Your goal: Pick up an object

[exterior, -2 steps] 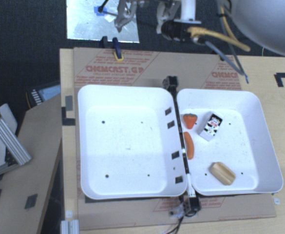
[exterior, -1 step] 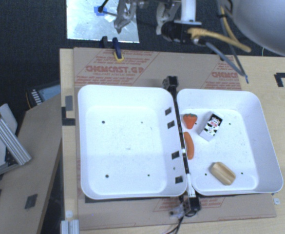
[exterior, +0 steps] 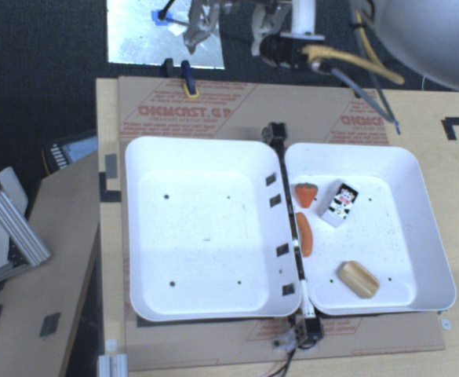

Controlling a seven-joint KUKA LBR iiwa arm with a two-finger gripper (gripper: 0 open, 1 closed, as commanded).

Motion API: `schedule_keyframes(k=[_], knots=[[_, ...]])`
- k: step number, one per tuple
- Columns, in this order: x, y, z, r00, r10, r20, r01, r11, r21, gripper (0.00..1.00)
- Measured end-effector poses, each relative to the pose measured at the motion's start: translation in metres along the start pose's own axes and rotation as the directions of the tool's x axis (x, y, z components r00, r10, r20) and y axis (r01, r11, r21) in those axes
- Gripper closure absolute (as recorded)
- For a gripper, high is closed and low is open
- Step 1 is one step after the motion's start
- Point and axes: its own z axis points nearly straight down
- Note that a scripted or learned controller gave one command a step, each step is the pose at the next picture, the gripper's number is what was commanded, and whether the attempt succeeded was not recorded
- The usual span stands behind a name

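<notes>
The right bin (exterior: 425,210) holds several small objects. A red-orange strawberry-like piece (exterior: 306,193) lies near its left wall. Beside that piece is a white carton with black spots (exterior: 340,203). An orange sausage-shaped item (exterior: 304,235) lies along the divider, and a tan bread-like block (exterior: 358,279) sits toward the front. My gripper (exterior: 201,18) hangs high at the back, beyond both bins and over a shiny metal plate, far from all the objects. Nothing shows in its grasp.
The left bin (exterior: 147,210) adjoins the right one on a cardboard sheet (exterior: 213,108). A reflective metal plate (exterior: 147,30) lies behind, with a blue-and-yellow clamp (exterior: 188,78) at the cardboard's back edge. An aluminium rail (exterior: 5,218) stands at left. Yellow cables (exterior: 362,61) trail from the arm.
</notes>
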Motion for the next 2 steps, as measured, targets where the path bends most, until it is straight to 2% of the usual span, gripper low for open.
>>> schedule_keyframes(k=[2], knots=[[0.0,0.0,0.0,1.0,0.0,0.0,0.0,1.0,0.0,0.0]])
